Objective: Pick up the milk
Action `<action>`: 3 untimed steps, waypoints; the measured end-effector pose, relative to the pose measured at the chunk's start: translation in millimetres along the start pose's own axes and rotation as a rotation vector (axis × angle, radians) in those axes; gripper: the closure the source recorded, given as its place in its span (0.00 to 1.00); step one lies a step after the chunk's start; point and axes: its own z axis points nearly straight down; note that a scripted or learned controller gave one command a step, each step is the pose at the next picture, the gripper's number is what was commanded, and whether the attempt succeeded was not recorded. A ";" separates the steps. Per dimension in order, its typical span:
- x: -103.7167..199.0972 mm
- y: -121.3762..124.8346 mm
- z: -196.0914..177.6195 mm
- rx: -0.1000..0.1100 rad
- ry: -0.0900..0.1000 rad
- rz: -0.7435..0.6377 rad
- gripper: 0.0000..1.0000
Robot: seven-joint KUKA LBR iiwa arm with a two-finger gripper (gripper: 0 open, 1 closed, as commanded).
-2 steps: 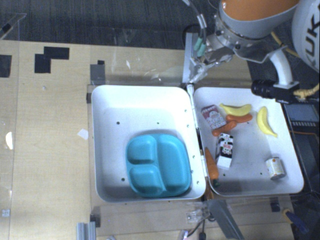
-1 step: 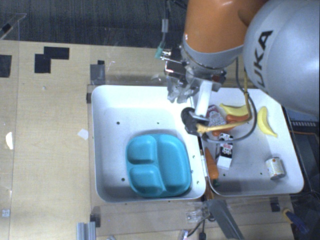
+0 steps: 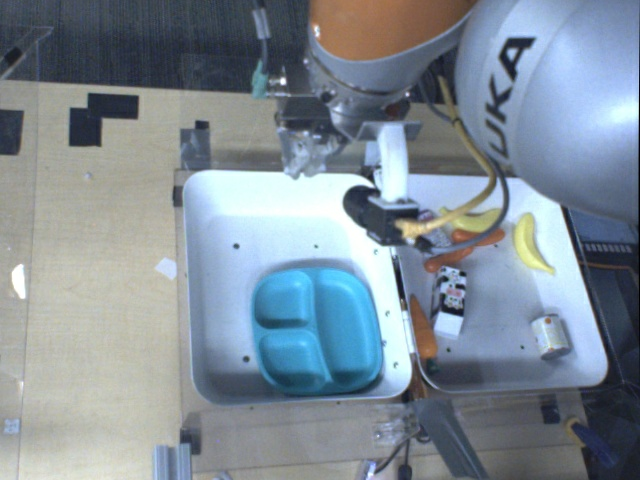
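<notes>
Far left: pale tan counter (image 3: pixel 90 298), marked with black block shapes (image 3: pixel 100 116) near its far edge. Next, a shallow white left bin (image 3: pixel 215 268), holding a turquoise plastic divided plate (image 3: pixel 318 330) with three compartments, flat on the floor toward the near right corner. Over the far rim of that bin, about midway along it, the grey two-finger tool (image 3: pixel 301 155), hanging below the orange band (image 3: pixel 380 8) of the big grey arm (image 3: pixel 560 78); cannot tell whether spread or pressed together, too blurred and small. Further right, a shallow white right bin (image 3: pixel 575 368), set edge to edge against the left one. Along its left wall, toward the near corner, a long orange carrot (image 3: pixel 425 336), lying lengthways. Just beside that, to the right, the small white milk carton with black patches (image 3: pixel 451 301), resting on the bin floor in the left half, well apart from the tool. Beyond the carton, toward the far side, a second orange-red elongated thing (image 3: pixel 462 250), partly hidden under robot parts. Right again, a curved yellow banana (image 3: pixel 530 245) near the far right corner. Closer to the near edge, a small silver cylindrical can (image 3: pixel 550 335) near the right wall, apart from both carton and banana.
</notes>
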 end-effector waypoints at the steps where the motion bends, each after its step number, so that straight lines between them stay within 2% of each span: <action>1: -0.8 -59.2 0.1 0.001 -0.001 0.588 1.00; 2: 2.8 -28.7 0.6 0.000 -0.001 -0.014 1.00; 3: 1.8 -49.0 -0.4 -0.001 0.000 -0.412 1.00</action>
